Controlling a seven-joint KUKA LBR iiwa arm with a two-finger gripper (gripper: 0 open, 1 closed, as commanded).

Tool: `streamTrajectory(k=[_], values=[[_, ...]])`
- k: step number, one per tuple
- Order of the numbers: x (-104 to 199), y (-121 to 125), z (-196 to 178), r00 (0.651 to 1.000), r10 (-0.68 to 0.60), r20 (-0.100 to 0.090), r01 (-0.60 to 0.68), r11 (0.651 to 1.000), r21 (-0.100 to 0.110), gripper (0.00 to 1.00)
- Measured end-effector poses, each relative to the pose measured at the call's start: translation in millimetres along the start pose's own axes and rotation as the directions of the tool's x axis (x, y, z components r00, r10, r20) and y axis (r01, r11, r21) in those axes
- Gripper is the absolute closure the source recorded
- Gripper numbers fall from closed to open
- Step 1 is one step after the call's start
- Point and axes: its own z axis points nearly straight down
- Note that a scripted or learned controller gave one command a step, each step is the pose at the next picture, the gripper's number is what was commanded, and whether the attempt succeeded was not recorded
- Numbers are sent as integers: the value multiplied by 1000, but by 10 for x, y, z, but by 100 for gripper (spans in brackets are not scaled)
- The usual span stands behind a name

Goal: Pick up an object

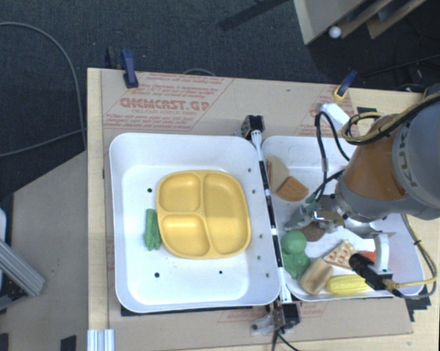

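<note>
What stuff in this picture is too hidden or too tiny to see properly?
- The gripper: in the camera view the arm's wrist covers it, so open or shut is unclear.
- The brown piece under it: partly hidden by the gripper, too small to name.
- The right bin: much of its floor lies under the arm.
- The green thing beside the yellow plate: too small to identify.

Brightness: even, moderately bright, from overhead; the floor beyond the bench (209,98) stays dark.
Glare: the left bin (128,276) and right bin (294,149) read near pure white, washing out their walls; a soft sheen lies on the yellow plate (204,212).
Shadows: faint and short, a thin one along the left bin's front edge.
Sharpness: centre fairly crisp; the arm (402,172) at the bench's right edge is soft.
Distortion: bench edges bow slightly at the corners.
</note>
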Motion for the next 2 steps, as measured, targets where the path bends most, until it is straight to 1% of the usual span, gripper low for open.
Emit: streamTrajectory(k=[1,2], values=[[2,4,-98,1000,1,0,-1,1000,-2,100],[562,201,-1007,1000,-1,1,1,1000,-4,100]])
